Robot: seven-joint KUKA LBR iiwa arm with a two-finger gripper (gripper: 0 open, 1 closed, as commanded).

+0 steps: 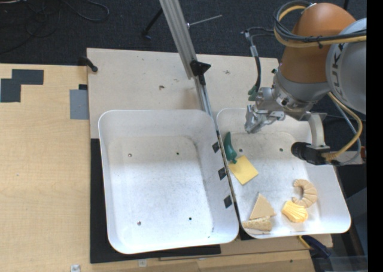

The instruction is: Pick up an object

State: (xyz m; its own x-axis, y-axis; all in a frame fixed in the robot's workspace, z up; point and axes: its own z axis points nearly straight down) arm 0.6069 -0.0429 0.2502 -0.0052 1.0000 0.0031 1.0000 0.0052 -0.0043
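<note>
Several small objects lie in the right bin [335, 220]: a yellow square [244, 170], a tan wedge [262, 208], a yellow shell-like piece [295, 211]. Above the bin's far end hangs the gripper [258, 120], carrying nothing; its opening cannot be told. Approach seems under way; next it must descend over one piece.

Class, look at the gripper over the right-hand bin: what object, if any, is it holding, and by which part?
Nothing. The gripper hangs above bare floor at the far end of the right bin, with no object between its fingers.
</note>
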